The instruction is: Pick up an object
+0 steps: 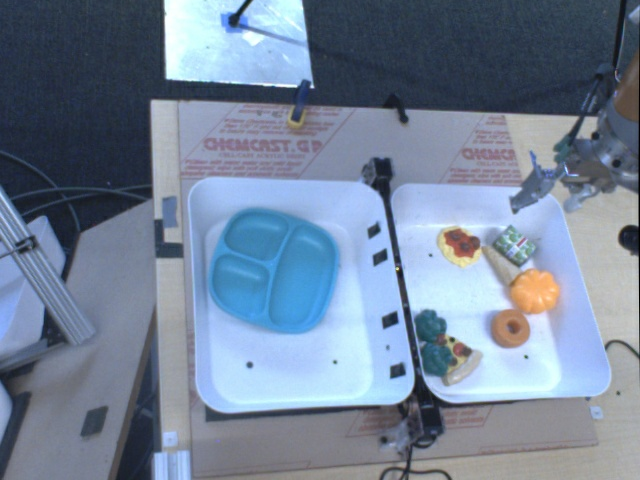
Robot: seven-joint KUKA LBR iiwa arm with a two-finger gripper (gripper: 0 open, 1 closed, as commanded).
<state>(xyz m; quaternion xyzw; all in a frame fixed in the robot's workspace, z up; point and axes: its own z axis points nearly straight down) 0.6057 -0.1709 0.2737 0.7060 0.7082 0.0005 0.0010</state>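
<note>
The gripper is hanging spread open and gripping nothing over the right bin's far corner, while the green packet, pumpkin and doughnut are lying untouched, everything still waiting.
</note>
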